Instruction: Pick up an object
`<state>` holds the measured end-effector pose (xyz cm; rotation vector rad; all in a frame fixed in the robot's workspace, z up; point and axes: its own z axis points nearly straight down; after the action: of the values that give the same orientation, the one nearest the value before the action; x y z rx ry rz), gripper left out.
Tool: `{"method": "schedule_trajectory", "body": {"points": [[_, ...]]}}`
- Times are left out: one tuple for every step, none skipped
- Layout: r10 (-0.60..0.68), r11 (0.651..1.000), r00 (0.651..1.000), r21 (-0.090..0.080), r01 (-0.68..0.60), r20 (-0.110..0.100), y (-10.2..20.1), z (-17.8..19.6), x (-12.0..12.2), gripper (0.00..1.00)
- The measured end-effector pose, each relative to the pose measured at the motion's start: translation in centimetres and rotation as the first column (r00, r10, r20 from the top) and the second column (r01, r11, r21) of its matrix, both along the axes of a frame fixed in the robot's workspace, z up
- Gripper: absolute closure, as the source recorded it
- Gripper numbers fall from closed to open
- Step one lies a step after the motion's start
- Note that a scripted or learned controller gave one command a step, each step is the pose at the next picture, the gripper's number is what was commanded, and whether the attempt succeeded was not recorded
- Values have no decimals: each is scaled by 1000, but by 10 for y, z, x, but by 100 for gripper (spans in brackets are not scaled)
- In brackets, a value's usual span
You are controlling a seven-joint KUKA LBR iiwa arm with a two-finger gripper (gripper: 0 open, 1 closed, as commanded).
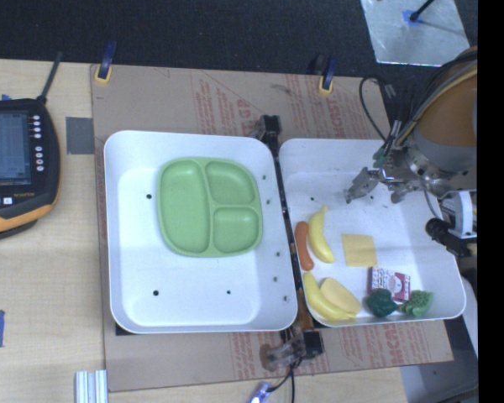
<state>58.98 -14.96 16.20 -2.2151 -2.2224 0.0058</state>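
- Cardboard sheet [235,99] covers my bench, two white bins on it.
- Left bin [126,250] holds one green divided plate [208,206].
- Right bin [319,162]: I count two bananas [320,235] [329,299], one sausage [305,245], one cheese slice [359,249], broccoli [383,304].
- Gripper [376,185] at the bin's 1 o'clock, fingers spread, pinching nothing.
- Pendant [13,166] at 9 o'clock.

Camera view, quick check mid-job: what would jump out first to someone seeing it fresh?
The green divided plate in the left bin. Next, toy food along the right bin's near side: two bananas, a hot dog, a yellow cheese slice. The gripper hovers over that bin's far end.
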Motion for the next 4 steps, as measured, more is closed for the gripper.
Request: {"method": "schedule_trajectory", "body": {"points": [[1, 1000, 1000, 0, -1, 1, 13, -71, 66, 0], [-1, 1000, 1000, -1, 1, 2, -30, 6, -64, 0], [3, 1000, 1000, -1, -3, 2, 13, -38, 23, 0], [3, 1000, 1000, -1, -3, 0, 56, -71, -11, 0]]}}
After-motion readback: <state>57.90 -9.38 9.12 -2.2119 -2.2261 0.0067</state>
